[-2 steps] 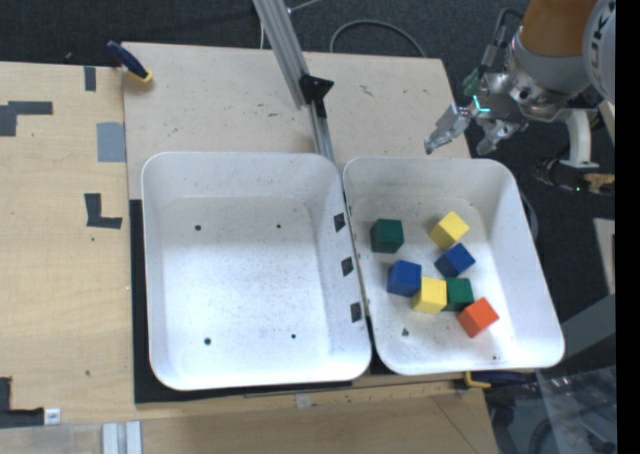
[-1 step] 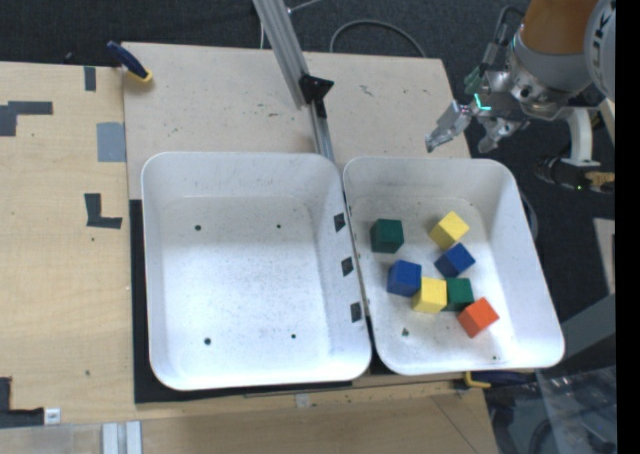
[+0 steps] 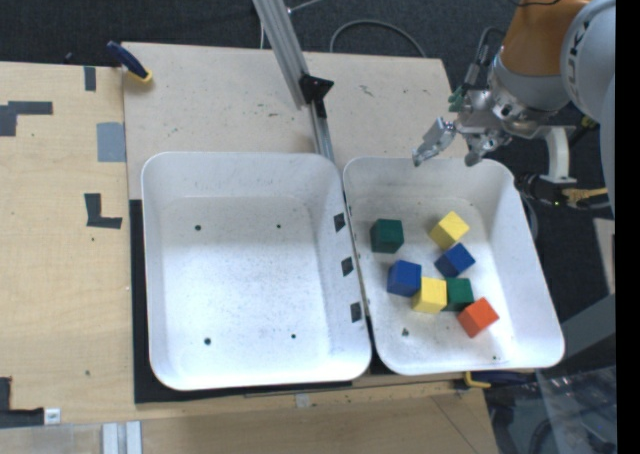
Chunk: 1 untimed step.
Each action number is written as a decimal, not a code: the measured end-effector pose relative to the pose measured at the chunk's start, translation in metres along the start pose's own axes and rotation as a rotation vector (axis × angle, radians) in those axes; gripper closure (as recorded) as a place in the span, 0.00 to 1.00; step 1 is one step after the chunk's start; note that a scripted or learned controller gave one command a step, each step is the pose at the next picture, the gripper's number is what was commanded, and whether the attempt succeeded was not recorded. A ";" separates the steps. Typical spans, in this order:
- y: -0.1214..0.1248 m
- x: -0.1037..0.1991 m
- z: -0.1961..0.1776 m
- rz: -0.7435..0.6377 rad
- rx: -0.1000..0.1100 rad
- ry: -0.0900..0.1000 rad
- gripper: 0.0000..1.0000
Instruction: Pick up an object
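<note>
Gripper hangs above the right bin's far rim, fingers spread and grasping nothing, likely staged clear of the cubes clustered mid-bin, the yellow cube nearest and loose enough to take.

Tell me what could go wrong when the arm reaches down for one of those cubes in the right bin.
Crowding: the blue cube, yellow cube, green cube and second blue cube sit bunched together, so fingers might nudge neighbours or pinch two. The orange cube lies near the right bin's wall, leaving little room. The gripper hangs above the far rim, so a low path could clip it.
</note>
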State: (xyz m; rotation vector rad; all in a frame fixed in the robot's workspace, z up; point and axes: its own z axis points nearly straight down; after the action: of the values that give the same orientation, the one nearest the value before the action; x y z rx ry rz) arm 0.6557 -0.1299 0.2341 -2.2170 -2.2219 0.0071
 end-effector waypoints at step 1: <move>-0.002 -0.002 0.065 0.001 0.003 0.001 0.00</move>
State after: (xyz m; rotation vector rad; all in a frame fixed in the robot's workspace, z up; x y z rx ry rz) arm 0.6533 -0.1322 0.1692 -2.2160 -2.2193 0.0097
